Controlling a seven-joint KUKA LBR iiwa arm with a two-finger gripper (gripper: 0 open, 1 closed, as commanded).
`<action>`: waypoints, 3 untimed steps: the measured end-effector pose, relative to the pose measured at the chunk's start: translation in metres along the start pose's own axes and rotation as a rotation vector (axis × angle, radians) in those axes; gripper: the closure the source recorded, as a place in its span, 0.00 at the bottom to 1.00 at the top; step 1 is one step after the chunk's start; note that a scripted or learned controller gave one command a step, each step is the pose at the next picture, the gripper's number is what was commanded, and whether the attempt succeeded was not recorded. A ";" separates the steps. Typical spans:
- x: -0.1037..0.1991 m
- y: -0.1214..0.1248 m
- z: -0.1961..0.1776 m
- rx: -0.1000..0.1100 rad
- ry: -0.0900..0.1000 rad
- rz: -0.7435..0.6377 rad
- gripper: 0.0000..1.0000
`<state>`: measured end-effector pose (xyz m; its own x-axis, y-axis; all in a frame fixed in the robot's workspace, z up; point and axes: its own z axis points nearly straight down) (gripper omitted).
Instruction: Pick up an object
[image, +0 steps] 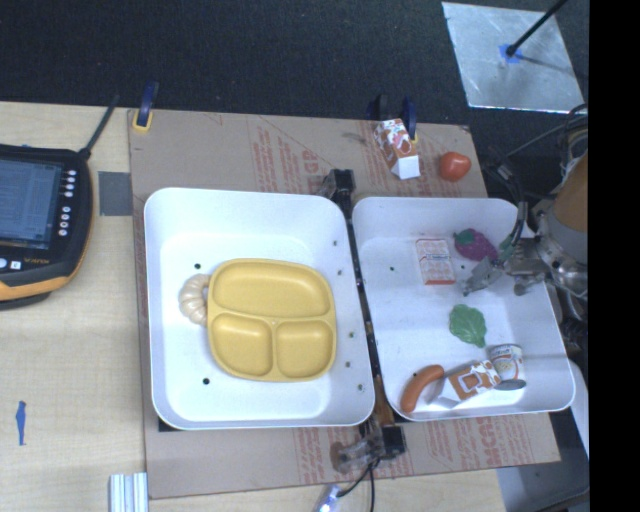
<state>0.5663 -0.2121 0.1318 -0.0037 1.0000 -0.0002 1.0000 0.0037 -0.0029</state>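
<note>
Across the bench, I saw the left bin (170, 390) bearing a yellow divided tray (270, 318), and the right bin (390, 300) with a sausage (421, 388), a green leaf (467, 324), a small carton (433, 260) and purple grapes (474, 243). My gripper (494, 274) hung just beside the grapes, spread open and empty; I judged I should center over them before closing.
</note>
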 end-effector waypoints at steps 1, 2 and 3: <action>0.012 0.092 0.035 -0.009 -0.001 0.000 0.00; 0.000 -0.008 0.007 0.001 -0.001 -0.001 0.00; 0.052 -0.020 0.040 0.002 0.000 -0.003 0.00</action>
<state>0.5456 -0.1603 0.0914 -0.0063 1.0000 -0.0001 1.0000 0.0063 -0.0047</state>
